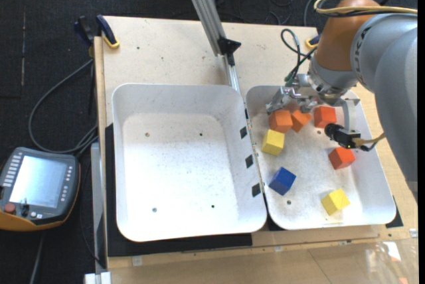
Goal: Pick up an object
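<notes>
Blocks lie scattered in the right bin (372, 210). Going left to right: a yellow block (273, 142) near the bin's left wall, a blue block (283, 180) below it, an orange block (281, 120) with a smaller orange block (300, 119) touching its right side, a second yellow block (335, 201) toward the front, a red-orange block (325, 116) near the back, and another red-orange block (341, 157) just below that. The gripper (297, 98) hangs low over the back of this bin, directly above the two touching orange blocks, its metal parts just behind their top edges. Whether it is spread or closed I cannot tell, and nothing is visibly caught in it.

The left bin (133, 143) is white with faint speckling. Both bins rest on a pale wooden bench (166, 50); a slanted metal rail (202, 0) crosses its back edge. A yellow-and-black clamp (99, 30) grips the bench's back-left corner. On the dark floor at far left lies a teach pendant (36, 186), its cable looping upward.
</notes>
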{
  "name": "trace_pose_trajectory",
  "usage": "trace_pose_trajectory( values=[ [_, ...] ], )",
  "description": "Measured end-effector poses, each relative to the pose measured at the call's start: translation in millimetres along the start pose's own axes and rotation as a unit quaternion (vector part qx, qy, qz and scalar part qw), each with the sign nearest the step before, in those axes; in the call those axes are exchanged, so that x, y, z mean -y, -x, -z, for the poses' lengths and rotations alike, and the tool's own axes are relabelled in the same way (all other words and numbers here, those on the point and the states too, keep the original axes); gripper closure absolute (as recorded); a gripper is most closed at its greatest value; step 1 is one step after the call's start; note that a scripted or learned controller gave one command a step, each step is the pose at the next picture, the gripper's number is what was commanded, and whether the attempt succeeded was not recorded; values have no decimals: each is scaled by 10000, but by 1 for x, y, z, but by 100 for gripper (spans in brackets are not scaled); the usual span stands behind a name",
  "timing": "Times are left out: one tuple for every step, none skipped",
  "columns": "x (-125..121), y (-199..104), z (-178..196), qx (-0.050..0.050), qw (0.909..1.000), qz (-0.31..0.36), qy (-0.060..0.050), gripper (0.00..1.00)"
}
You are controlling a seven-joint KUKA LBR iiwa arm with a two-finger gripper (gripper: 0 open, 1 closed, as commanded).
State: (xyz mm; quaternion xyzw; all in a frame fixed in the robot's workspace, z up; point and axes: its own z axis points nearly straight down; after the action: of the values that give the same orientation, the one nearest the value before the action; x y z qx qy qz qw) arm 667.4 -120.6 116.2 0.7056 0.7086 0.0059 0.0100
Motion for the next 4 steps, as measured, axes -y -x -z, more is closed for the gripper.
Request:
trace_pose_trajectory(
  values=[
    [-9,-22,85,-24,10000,3,-60,0],
    [24,18,104,-16,9999,-44,-107,0],
    [31,-29,84,-38,9999,7,-125,0],
    [10,-12,6,-6,10000,-14,-7,0]
  ],
)
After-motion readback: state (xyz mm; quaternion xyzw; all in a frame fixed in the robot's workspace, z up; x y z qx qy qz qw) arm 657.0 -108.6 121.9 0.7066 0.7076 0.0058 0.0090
